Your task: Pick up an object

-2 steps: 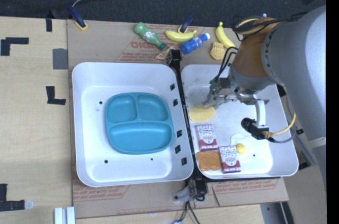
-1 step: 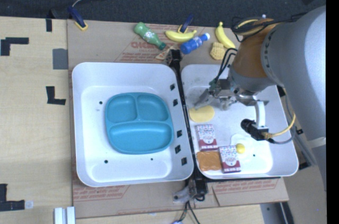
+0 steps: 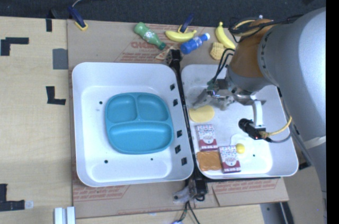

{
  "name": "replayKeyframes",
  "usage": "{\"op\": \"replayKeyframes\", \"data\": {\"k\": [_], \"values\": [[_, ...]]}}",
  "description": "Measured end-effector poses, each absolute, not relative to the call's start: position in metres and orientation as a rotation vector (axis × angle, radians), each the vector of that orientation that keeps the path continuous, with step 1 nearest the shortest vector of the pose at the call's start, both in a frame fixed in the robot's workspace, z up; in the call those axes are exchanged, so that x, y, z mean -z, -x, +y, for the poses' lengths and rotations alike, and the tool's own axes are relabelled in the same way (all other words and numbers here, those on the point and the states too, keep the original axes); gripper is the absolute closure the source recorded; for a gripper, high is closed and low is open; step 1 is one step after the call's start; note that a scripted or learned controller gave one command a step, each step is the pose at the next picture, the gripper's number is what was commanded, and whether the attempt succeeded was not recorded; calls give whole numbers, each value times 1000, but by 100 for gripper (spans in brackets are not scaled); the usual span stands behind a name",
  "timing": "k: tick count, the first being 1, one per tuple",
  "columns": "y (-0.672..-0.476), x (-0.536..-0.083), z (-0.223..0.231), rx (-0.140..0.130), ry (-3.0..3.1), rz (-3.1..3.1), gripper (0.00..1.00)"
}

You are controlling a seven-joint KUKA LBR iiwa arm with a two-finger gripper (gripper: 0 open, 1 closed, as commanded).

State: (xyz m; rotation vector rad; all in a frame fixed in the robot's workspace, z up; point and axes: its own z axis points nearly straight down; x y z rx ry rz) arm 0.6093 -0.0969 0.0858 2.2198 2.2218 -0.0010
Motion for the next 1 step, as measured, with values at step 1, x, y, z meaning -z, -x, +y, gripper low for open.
{"op": "replayKeyframes", "data": {"k": [1], "values": [[-599, -86, -95, -2, -2217, 2218, 0]]}}
